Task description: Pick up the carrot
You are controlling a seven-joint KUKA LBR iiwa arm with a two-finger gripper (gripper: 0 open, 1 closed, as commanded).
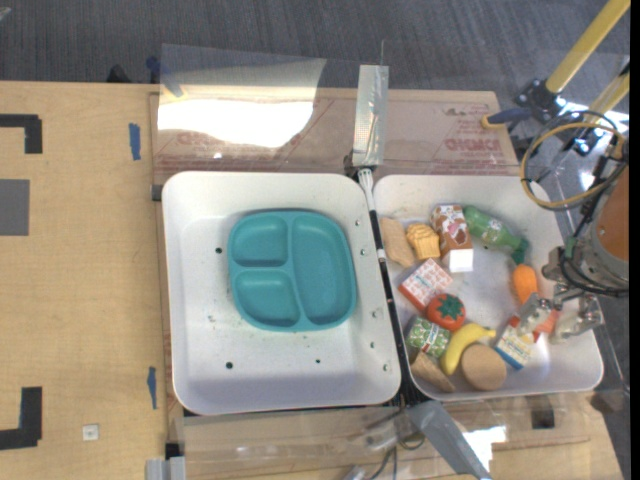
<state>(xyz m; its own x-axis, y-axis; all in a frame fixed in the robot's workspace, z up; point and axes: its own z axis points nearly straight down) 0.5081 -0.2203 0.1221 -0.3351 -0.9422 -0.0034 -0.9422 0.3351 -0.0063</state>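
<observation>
Teal divided plate [293, 269] in left bin [190, 368] — banana [463, 345], tomato [447, 311] in right

Light wooden bench [70, 298], two white bins side by side, left bin [190, 368], right bin [580, 368]

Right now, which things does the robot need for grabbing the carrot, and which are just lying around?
Needed:
carrot
gripper

Just lying around:
teal divided plate
banana
tomato
green bottle
small white cube
</observation>
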